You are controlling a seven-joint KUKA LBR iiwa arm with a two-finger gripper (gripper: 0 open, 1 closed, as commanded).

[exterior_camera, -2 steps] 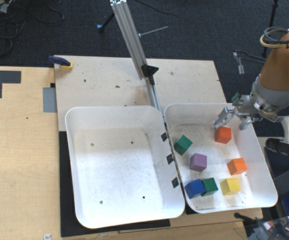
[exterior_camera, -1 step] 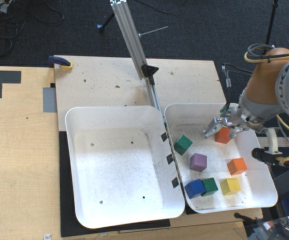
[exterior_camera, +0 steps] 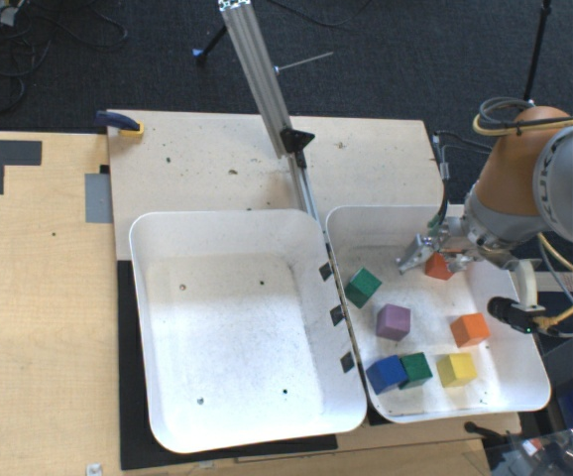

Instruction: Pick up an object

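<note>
My tool (exterior_camera: 433, 257) sits low in the right bin (exterior_camera: 510, 400), at a red block (exterior_camera: 439, 267) by the far wall; I cannot tell whether it grips. If I'm off-centre, the block could tip or slide against the wall and slip free. I can read no labels or writing.

I see my grey arm with its orange band (exterior_camera: 524, 162) reaching in from the right, wrist bent down and leftward. My metal two-finger gripper (exterior_camera: 427, 256) sits low, fingers pointing left; their spread I cannot judge.
</note>
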